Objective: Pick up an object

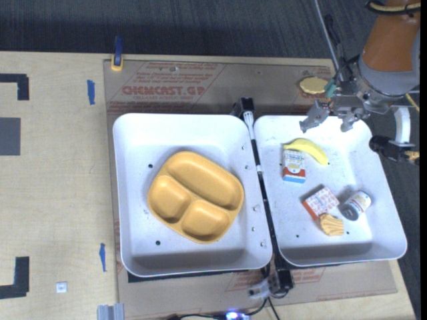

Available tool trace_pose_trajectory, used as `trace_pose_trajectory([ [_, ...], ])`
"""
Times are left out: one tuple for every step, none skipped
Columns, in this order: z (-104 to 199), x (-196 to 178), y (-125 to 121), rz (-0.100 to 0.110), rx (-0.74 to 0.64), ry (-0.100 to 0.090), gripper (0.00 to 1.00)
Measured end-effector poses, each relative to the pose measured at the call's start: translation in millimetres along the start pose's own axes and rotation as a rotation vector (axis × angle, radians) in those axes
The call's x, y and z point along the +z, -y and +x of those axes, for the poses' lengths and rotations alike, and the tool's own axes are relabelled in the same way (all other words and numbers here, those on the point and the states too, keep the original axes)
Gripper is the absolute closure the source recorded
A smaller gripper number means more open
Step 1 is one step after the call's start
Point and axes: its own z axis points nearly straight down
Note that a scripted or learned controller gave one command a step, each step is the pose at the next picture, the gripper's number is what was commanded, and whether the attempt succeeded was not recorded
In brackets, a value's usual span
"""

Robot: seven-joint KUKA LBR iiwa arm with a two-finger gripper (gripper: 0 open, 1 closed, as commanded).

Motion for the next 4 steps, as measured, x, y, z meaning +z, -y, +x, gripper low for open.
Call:
trace_pose_trajectory([
  [-9,103,52,0.000,0.001,0.001,0.00],
  [4,148,94,-0.019,0.001,0.007,0.00],
  [1,135,92,-0.027,0.003,0.013,1.00],
  [1,137,93,-0.023,0.003,0.012,0.00],
])
